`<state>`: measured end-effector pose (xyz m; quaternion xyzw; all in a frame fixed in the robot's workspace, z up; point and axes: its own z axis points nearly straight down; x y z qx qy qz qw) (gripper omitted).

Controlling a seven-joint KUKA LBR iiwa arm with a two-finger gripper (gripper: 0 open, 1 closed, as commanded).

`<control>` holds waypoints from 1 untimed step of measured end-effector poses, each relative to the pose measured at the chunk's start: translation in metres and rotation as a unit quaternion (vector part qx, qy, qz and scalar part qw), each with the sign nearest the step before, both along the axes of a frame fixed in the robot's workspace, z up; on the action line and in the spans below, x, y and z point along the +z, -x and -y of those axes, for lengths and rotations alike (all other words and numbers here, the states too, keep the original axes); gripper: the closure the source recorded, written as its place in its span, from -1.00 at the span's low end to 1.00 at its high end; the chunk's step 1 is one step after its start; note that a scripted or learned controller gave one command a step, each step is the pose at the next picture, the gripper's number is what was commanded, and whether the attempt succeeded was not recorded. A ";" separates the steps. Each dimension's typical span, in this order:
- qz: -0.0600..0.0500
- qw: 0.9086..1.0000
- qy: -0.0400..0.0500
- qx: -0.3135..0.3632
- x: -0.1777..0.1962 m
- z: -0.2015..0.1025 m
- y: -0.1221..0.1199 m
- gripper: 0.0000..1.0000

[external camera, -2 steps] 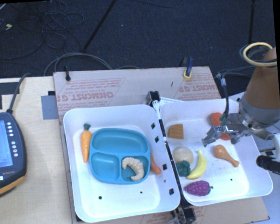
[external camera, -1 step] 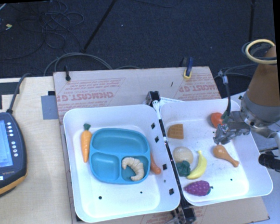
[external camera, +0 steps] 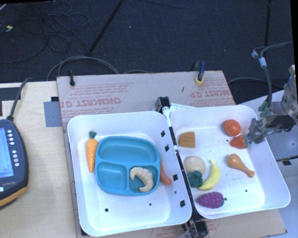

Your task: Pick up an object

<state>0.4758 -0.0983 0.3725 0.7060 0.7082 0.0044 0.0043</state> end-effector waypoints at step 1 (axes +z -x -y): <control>-0.003 1.000 0.000 0.002 0.067 -0.059 -0.001 1.00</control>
